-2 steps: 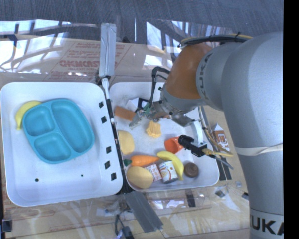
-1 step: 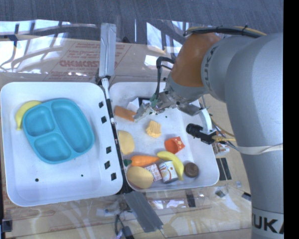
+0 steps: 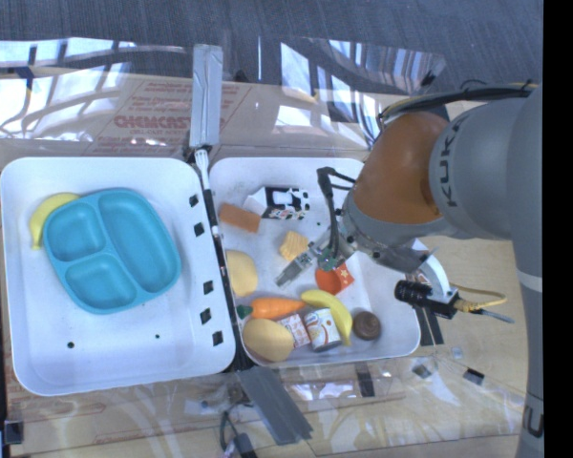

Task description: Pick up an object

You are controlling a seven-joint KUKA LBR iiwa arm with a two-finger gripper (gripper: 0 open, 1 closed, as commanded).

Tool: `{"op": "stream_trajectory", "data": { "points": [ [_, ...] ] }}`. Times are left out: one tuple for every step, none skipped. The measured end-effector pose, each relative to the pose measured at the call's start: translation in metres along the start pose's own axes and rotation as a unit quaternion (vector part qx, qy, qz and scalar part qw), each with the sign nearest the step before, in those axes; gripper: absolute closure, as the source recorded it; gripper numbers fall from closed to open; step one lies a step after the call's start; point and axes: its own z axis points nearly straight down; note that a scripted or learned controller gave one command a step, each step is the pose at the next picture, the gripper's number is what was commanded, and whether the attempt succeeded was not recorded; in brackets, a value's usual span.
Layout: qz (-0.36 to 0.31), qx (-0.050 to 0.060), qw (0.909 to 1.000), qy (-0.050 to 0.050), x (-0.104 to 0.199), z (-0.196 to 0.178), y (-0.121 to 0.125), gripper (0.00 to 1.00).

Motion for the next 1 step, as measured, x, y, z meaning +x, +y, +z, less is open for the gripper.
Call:
{"op": "stream_trajectory", "data": {
  "points": [
    [0.216,0.0,0.9765,0.0,-0.0348,0.0417,0.051,0.0]
  ]
}}
